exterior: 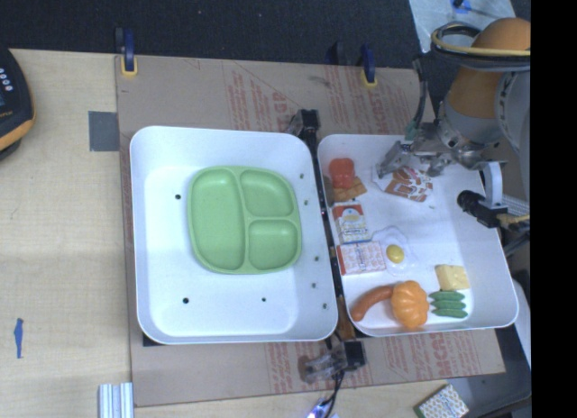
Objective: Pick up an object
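My gripper (411, 160) hangs over the back of the right bin (478, 245), on the grey arm that reaches in from the right. Its two metal fingers (390, 160) stand spread apart, open. Just below and in front of them a red and white snack packet (411, 186) lies on the bin floor; nothing is lifted between the fingers. The same bin holds a red tomato piece (341, 171), two small printed packets (352, 224), a fried egg (394, 251), a sausage (370, 301), an orange pumpkin (408, 304), green pea pods (449, 304) and a yellow cheese block (452, 277).
The left bin (158, 281) holds a green divided plate (243, 219). Clamps (307, 122) sit at the seam between the bins, back and front. A dark device (11, 101) lies at the bench's far left edge. Blue clips (127, 51) pin the cardboard at the back.
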### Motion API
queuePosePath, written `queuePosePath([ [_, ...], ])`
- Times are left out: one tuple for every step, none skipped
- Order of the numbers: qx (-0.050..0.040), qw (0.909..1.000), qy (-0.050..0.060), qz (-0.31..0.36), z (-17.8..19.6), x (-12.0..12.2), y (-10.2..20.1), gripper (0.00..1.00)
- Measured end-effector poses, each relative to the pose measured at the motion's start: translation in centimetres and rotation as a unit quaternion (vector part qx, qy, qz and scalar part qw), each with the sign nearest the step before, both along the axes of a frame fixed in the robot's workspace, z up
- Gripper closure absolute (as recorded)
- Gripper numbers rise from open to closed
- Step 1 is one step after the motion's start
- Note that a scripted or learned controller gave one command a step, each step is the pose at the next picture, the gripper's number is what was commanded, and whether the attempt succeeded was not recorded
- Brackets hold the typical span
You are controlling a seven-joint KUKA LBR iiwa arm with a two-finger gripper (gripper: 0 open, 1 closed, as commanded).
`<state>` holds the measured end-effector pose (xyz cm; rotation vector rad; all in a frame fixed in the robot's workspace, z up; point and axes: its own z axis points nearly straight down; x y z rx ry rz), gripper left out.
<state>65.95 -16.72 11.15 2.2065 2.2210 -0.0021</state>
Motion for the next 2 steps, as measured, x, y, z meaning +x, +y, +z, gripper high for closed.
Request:
queuePosePath([
  [0.0028,1.0000,0.002,-0.002,-1.7,-0.2,-4.7,0.00],
  [0.0044,1.0000,0.007,-0.002,-2.0,-5.8,-4.5,0.00],
])
